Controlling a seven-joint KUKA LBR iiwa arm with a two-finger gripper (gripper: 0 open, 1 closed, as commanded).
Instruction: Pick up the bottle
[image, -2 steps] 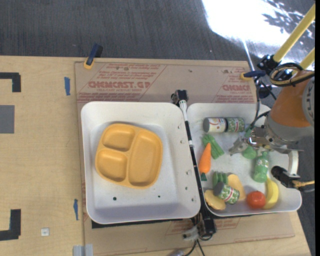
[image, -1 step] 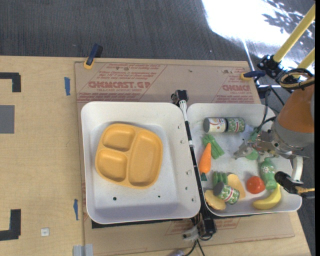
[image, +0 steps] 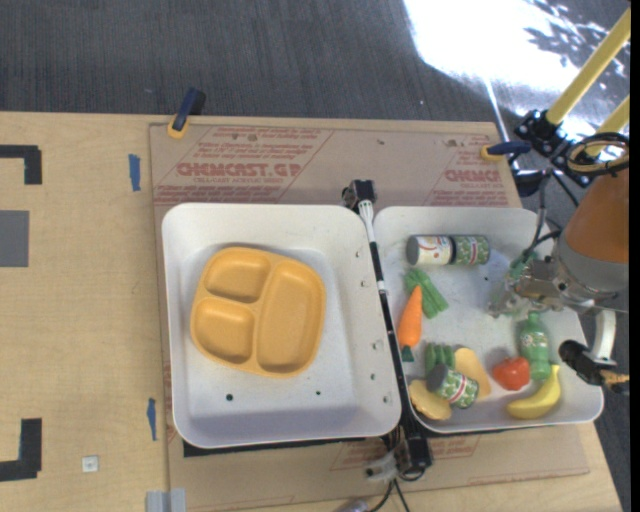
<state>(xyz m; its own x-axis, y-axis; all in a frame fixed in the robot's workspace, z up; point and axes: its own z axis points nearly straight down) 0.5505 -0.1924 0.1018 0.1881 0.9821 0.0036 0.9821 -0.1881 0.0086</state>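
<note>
Green bottle (image: 535, 345) lies in the right bin (image: 470, 225), lower right of frame, neck pointing up-frame, just beside a tomato (image: 511, 373) and above a banana (image: 535, 398). Tool (image: 530, 290) hangs right at the bottle's neck end; whether it is spread or closed I cannot tell from here, too cluttered. Nothing visibly gripped.

Bottle looks like small moulded plastic: probably light, stiff, smooth and round, so likely to roll or squirt out of a pinch. Best hold, I judge, is across the wider body, clear of the tomato. The yellow tray (image: 260, 308) sits in the left bin (image: 200, 400).
</note>
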